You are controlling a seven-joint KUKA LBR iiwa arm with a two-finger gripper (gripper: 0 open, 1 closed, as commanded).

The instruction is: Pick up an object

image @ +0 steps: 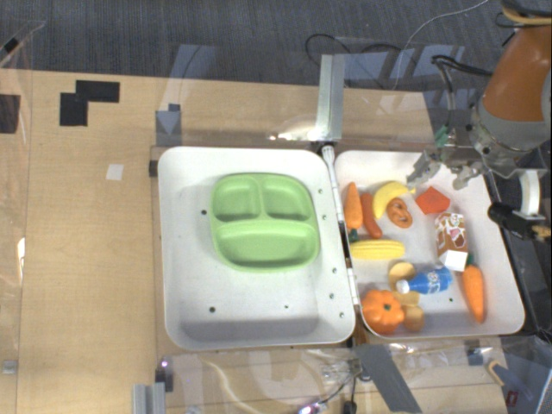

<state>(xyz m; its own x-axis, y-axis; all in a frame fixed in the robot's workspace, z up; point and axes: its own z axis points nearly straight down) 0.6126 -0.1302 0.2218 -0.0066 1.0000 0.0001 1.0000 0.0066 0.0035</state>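
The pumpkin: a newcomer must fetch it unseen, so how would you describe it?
Look in the right bin, the crowded one. At its near left corner sits the pumpkin: round, ribbed, orange with a green stem, unlike the long thin carrots.

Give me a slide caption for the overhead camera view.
KUKA arm's gripper hovering over the toy-food bin, beside a green tray.

On your bench [78, 257] two bins sit side by side. The left bin [185, 309] holds a divided plate [263, 221] near its middle. The right bin [500, 304] holds toy food: a carrot [353, 206] along its left wall, a corn cob [377, 249] beside it, a pumpkin [382, 310] at the front, a bottle [429, 281] right of that. The gripper [440, 171] hangs over the bin's rear.
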